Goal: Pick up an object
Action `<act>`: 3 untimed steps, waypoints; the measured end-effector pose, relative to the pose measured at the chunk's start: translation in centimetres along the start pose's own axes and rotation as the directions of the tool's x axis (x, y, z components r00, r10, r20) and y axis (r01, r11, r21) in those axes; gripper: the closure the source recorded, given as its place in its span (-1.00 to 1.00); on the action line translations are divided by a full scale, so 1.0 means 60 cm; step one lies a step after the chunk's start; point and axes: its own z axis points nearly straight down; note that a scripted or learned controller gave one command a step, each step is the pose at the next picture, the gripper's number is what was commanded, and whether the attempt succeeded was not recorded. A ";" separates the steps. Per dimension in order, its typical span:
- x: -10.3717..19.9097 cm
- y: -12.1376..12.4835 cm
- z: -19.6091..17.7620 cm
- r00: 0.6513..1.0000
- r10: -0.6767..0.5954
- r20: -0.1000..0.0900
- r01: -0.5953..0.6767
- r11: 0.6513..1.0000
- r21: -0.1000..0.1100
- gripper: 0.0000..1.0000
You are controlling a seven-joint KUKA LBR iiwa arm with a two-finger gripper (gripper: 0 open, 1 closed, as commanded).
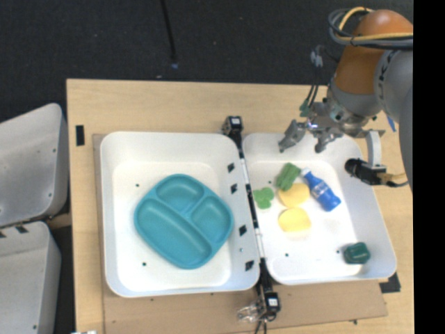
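The right bin (368,207) holds a blue bottle (322,191), two yellow pieces (294,195) (294,220), a green block (287,176), a small green piece (263,197) and a dark green object (356,253) in the near right corner. My gripper (306,139) hangs above the far edge of this bin, fingers spread open and holding nothing. It is a short way beyond the green block and the bottle.
A teal divided plate (183,219) lies in the left bin (118,186). A central ridge with black clips separates the two bins. Bare wooden bench surrounds them, and grey panels stand at the left.
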 end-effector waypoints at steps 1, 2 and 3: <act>-0.007 0.016 0.089 1.000 -0.002 0.002 0.002 1.000 0.004 -1.00; -0.009 0.015 0.176 1.000 -0.001 0.002 0.001 1.000 0.004 -1.00; -0.011 0.019 0.149 1.000 -0.002 0.004 0.002 1.000 -0.006 1.00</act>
